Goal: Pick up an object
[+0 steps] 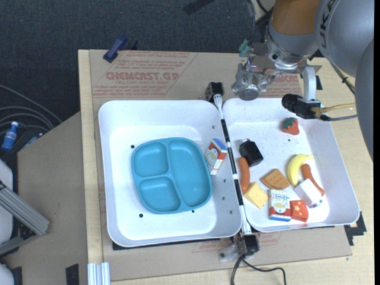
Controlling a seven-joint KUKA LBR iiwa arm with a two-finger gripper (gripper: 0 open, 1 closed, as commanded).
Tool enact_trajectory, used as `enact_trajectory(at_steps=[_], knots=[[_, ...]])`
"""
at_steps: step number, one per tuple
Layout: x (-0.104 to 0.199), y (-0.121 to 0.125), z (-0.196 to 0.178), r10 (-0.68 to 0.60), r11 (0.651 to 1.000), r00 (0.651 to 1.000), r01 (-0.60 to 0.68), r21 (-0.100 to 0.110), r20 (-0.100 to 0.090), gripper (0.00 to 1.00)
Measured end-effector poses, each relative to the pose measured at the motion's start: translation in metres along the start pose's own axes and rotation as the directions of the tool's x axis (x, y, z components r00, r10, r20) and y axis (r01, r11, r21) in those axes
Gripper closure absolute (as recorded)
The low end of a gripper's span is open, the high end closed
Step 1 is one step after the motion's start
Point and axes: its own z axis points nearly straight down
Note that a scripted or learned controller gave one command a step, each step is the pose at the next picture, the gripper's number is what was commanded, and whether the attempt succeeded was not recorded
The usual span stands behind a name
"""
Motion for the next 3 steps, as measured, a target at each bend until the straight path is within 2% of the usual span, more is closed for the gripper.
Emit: enact_trajectory(at_steps=[1, 3], knots=[[-0.046, 0.000, -0.001, 0.002, 1.000, 1.000, -0.002, -0.002, 0.002, 1.00], [-0.003, 0.000, -0.002, 0.000, 1.000, 1.000, 0.000, -0.001, 0.000, 1.00]])
